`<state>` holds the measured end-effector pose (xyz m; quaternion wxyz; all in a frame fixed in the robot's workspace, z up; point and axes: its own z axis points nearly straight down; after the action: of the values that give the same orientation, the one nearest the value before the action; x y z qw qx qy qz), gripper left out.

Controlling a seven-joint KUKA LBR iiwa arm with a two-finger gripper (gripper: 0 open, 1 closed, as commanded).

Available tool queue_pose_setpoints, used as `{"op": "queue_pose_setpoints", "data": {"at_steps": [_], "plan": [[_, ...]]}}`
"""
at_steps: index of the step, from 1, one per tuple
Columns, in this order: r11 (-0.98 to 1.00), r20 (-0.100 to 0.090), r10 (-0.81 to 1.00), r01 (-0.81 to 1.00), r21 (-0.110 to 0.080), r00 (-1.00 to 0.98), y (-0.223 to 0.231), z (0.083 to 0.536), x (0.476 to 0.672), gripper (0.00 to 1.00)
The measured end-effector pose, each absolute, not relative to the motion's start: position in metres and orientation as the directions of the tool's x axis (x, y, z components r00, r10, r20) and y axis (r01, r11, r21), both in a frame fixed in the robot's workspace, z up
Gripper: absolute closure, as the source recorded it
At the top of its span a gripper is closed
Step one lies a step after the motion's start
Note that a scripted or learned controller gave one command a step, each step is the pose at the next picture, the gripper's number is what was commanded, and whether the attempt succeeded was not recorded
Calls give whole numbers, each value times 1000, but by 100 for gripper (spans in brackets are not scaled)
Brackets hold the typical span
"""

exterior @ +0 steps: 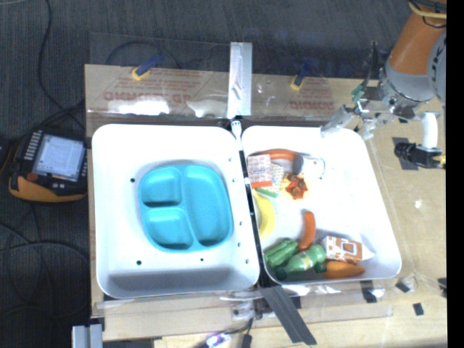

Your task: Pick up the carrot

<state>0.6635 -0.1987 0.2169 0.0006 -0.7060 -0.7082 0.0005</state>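
The carrot (pixel 343 270) lies in the front right corner of the right bin (pixel 362 194); it is orange, with its green end pointing left toward the green vegetables. It rests partly under a small orange-and-white packet (pixel 342 249). My gripper (pixel 351 125) hangs over the bin's back right corner, far from the carrot. Its two pale fingers are spread open and hold nothing.
The right bin also holds a red-orange sausage-like piece (pixel 308 228), green vegetables (pixel 288 256), a banana (pixel 264 214), a snack packet (pixel 260 170) and a long orange piece (pixel 281 154) at the back. A blue divided tray (pixel 185 205) sits in the left bin (pixel 116 216).
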Motion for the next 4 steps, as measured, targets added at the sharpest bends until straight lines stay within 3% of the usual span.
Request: {"op": "queue_pose_setpoints", "data": {"at_steps": [1, 2, 3, 4], "plan": [[285, 0, 958, 958, -2, -285, -188, 147, 598, 0], [158, -5, 988, 987, 9, -157, -153, 90, 567, 0], [87, 1, 996, 996, -3, -87, -173, 124, 510, 0], [-139, -3, 990, 990, 11, 139, -104, 90, 494, 0]]}}
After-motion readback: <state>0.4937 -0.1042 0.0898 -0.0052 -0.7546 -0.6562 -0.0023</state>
